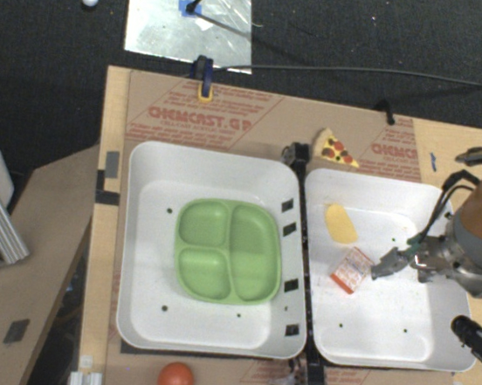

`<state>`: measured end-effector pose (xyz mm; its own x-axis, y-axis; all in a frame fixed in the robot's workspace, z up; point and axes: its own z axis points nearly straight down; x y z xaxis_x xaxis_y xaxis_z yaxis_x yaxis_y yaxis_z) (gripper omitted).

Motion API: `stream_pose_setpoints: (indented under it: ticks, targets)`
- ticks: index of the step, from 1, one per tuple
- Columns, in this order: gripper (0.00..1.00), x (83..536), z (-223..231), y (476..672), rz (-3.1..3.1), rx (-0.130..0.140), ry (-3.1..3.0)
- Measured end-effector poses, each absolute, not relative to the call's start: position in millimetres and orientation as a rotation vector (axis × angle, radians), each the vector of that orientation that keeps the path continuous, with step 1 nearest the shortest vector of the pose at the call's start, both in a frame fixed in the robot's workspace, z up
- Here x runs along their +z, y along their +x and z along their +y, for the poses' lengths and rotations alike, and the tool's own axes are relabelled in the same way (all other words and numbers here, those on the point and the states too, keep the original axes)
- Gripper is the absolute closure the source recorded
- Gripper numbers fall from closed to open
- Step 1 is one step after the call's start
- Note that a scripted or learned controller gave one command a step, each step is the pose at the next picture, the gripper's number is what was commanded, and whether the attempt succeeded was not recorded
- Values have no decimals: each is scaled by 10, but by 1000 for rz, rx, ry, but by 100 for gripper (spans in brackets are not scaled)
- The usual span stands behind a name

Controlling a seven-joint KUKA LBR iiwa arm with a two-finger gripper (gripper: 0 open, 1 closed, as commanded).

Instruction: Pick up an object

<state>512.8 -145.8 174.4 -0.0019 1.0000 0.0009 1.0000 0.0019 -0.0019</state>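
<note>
In the right bin [380, 338] lie a yellow piece [340, 223] near the back and a small red and white packet [351, 270] toward the middle left. My gripper [387, 265] hangs low over this bin, just right of the packet, its dark fingers pointing left toward it. Nothing shows between the fingers. The grey arm with its orange band comes in from the right edge.
The left bin [145, 219] holds a green divided plate [228, 251]. A pizza slice toy [336, 149] lies on the cardboard behind the bins. A red ball [176, 380] sits at the front. A clamp [203, 77] stands at the back.
</note>
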Motion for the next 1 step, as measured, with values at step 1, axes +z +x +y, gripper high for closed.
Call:
stream_pose_setpoints:
  ticks: [1]
  targets:
    - [0, 1162, -1445, 5053, -2222, 0, -2219]
